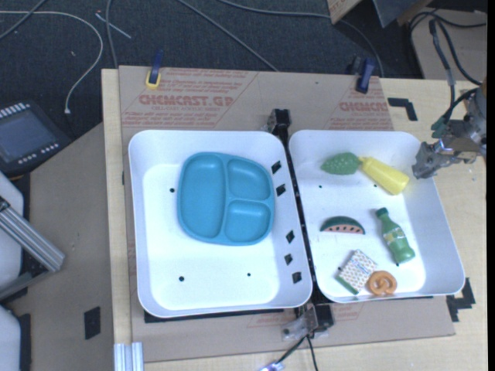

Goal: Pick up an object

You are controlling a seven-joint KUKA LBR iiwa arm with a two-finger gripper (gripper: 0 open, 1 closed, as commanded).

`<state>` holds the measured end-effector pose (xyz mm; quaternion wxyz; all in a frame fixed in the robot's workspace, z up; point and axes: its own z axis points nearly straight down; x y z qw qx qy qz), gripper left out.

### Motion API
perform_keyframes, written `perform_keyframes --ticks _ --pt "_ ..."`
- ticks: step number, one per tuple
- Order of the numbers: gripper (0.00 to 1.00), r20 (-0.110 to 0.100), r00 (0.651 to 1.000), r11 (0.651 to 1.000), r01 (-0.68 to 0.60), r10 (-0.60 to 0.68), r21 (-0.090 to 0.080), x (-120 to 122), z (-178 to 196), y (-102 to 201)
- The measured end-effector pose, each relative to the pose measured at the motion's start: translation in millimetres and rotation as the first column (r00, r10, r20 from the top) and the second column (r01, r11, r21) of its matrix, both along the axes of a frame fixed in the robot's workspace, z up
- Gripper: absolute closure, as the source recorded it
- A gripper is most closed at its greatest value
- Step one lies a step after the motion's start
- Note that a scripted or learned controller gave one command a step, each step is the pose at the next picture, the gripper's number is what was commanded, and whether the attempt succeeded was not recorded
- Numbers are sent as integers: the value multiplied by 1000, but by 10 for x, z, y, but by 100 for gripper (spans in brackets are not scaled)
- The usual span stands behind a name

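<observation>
The right bin holds a green leafy toy, a yellow bottle-shaped toy, a watermelon slice, a green bottle, a small patterned packet and an orange pretzel-like ring. My gripper hangs at the bin's right rim, just right of the yellow toy and apart from it. Nothing shows between its fingers.
The left bin carries a blue divided plate. Black clamps run along the seam between the bins. Cables lie on the dark floor at the back, and a cardboard box stands at the top right.
</observation>
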<state>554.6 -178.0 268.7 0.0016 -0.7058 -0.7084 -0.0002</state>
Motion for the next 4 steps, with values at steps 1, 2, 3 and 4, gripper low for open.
perform_keyframes --ticks 1,2,3,4 --pt "100 -2 1000 1000 -2 2 1 -107 -140 594" --pt "100 -1 1000 1000 -3 3 2 -187 -191 1227" --pt "100 -3 1000 1000 -2 2 1 -308 -351 1753" --pt "100 1 1000 1000 -2 2 0 -391 -277 2285"
